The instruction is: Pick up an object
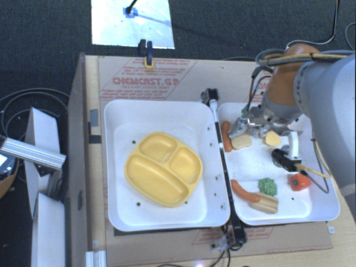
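Gripper (243, 128) low in right bin (322, 207) beside beige piece (241, 142) (finger state: cannot tell), nothing visibly lifted, pick undone.

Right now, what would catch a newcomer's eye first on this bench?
The big yellow divided tray lying alone in the left bin. Next, the grey and orange arm reaching in from the right over the right bin, where small toy foods lie scattered: a green broccoli, a red tomato, an orange sausage.
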### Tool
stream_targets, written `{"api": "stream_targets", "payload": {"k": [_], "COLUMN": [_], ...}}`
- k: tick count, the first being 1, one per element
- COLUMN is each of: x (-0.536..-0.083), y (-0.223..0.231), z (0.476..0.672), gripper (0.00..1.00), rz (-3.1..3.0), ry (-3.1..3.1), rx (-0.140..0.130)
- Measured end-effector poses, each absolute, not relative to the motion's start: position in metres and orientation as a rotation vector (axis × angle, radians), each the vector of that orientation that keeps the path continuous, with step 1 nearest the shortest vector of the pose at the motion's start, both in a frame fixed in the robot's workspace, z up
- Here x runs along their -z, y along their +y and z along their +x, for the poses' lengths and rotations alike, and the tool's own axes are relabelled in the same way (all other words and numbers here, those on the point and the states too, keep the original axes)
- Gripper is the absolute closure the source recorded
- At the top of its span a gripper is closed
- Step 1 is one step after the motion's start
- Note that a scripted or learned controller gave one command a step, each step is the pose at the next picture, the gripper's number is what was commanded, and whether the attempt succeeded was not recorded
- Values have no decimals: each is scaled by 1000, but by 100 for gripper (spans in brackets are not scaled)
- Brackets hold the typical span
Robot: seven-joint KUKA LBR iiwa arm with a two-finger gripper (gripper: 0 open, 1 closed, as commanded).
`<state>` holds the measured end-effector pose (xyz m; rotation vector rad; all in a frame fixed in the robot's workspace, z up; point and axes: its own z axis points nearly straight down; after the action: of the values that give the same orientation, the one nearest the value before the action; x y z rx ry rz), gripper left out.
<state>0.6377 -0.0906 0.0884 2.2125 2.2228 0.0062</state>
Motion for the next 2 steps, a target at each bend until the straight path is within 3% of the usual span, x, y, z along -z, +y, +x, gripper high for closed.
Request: {"api": "stream_targets", "payload": {"k": [1, 2], "x": [-100, -200], "y": [-90, -129], "z": [640, 594], "gripper": [100, 100], "rz": [2204, 2215], "ry": [2223, 2220], "rx": [-15, -3]}}
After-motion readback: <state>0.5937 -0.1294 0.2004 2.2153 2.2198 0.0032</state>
